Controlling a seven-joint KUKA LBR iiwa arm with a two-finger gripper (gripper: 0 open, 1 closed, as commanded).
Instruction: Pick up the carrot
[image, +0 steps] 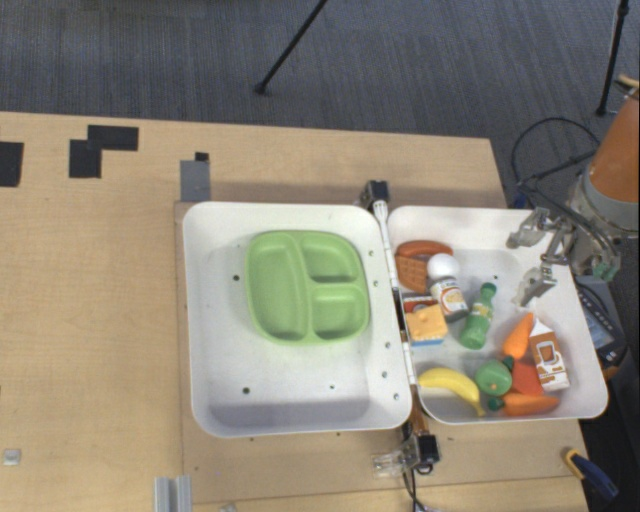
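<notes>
**Carrot lies in the crowded right bin; gripper hangs open above it**

Two shallow white bins sit side by side on the wooden bench. The left bin (215, 300) holds a single item: a green divided plate (305, 285) with three compartments, lying flat near the bin's middle.

The right bin (590, 395) carries everything else. At its far left corner lies a brown basket-like piece (420, 262), with a small white-capped bottle (446, 285) just in front of it. Beside that bottle stand a yellow cheese wedge (428, 323) and a green bottle (478, 318), lying tilted. Along the near edge rests a banana (450, 385), touching a green round vegetable (492, 377).

The carrot (517, 336) sits right of centre in this bin, slanted, its narrow end pointing toward the near side, between the green bottle and a small white-and-orange carton (548, 362). An orange-red item (528, 403) lies along the near rim below the carton.

The gripper (540, 262) hangs over the bin's far right part, its two fingers spread apart with nothing between them, apart from the carrot.
</notes>
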